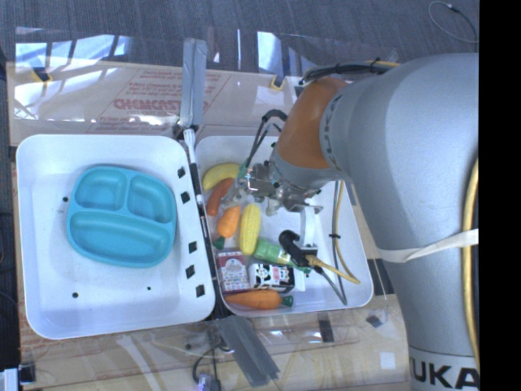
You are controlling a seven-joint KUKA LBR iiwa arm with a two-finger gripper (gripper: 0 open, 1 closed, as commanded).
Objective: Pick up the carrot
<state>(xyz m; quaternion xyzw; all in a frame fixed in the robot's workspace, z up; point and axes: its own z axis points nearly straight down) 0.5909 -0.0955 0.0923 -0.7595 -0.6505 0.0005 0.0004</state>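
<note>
Tapered orange carrot (254, 300) (smooth, plastic-looking) lies flat.

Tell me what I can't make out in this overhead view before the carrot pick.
- Gripper: open or shut unreadable; the wrist hides it.
- Right bin: the arm covers its right side.
- Carrot: its green top is tucked behind the small cartons.
- Carton labels: too small to read.

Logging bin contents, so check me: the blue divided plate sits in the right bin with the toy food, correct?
Not quite. In the camera view the blue divided plate sits in the left bin. The toy food, such as the corn and carrot, lies in the right bin.
</note>
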